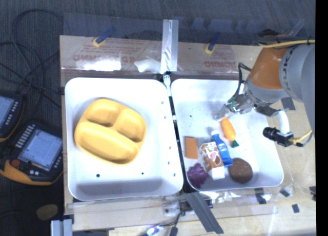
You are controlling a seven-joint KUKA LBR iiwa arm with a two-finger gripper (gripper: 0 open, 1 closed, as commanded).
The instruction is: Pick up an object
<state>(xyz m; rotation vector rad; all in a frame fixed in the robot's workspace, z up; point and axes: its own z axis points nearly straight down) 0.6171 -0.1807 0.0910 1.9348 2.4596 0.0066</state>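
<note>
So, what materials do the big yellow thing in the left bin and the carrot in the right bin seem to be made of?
The big yellow thing looks like soft foam or moulded plastic: matte, rounded lobes, no sharp glare. The carrot seems to be toy plastic, smooth and evenly orange, slightly glossy. The picture cannot confirm either.

Grey arm (300, 71) enters from right edge, orange band above wrist, bent down-left. Gripper (231, 107) low at wrist end, tips aimed left; jaw state unclear.
</note>
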